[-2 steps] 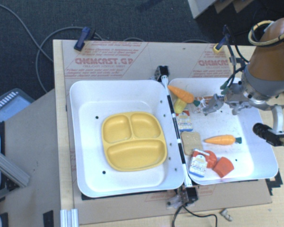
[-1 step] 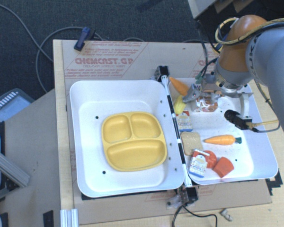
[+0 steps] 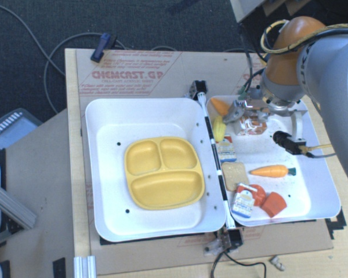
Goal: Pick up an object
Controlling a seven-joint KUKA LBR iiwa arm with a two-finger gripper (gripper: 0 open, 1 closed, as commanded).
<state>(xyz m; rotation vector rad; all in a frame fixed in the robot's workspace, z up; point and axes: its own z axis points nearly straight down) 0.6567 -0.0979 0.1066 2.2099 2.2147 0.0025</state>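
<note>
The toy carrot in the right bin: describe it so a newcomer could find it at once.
Start at the right-hand shallow white bin, the one the grey arm reaches into. Near the middle of its floor lies the orange plastic carrot, on its side, pointed tip toward the left-hand bin holding the yellow divided plate. Its long tapered shape and small green end set it apart from the blocky red piece below it.
</note>
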